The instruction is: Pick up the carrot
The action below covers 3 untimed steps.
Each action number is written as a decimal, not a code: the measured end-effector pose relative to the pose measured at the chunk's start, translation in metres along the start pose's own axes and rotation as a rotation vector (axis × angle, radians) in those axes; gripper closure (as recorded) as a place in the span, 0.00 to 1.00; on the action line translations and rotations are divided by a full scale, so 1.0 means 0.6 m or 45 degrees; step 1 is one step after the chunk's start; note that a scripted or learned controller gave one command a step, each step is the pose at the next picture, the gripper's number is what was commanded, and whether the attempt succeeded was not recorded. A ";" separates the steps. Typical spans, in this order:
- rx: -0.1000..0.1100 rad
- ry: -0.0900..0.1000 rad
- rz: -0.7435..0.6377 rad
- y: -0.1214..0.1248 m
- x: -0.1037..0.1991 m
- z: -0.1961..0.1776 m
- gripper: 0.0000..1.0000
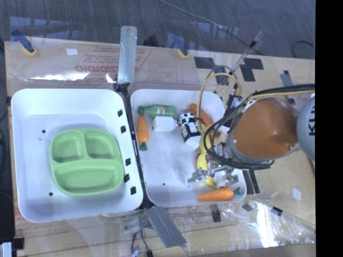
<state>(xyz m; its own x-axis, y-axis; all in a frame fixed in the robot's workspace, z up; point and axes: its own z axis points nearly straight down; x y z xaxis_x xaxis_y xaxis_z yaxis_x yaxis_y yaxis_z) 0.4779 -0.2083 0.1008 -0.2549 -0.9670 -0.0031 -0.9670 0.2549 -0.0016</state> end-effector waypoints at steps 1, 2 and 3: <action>-0.001 0.000 -0.458 0.001 0.000 0.015 0.00; 0.007 0.000 -0.841 0.002 -0.018 0.014 0.00; 0.000 0.002 -0.572 0.019 -0.071 -0.078 0.00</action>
<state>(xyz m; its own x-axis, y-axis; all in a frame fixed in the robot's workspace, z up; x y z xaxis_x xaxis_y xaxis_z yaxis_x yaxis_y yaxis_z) 0.4777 -0.1642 0.1480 0.1903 -0.9817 -0.0009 -0.9817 -0.1903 -0.0025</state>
